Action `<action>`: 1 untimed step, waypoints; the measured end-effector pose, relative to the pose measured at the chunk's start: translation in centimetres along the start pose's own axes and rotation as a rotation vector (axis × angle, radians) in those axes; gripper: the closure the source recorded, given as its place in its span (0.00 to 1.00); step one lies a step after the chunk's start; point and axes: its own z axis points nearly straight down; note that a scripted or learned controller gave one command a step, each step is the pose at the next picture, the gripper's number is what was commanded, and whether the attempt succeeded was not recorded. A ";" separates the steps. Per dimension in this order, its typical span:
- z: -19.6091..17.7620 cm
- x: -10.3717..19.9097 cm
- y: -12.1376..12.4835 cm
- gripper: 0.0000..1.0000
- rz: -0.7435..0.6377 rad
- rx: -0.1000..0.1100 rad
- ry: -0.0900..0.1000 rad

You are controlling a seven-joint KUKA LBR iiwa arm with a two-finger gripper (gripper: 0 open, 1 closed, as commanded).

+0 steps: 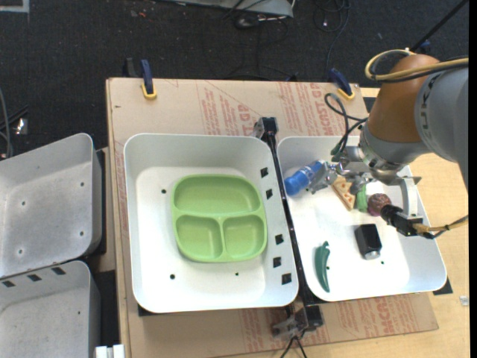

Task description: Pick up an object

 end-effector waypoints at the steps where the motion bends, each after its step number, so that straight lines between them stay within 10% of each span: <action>1: 5.2 0.1 0.0 0.00 -0.001 -0.003 0.000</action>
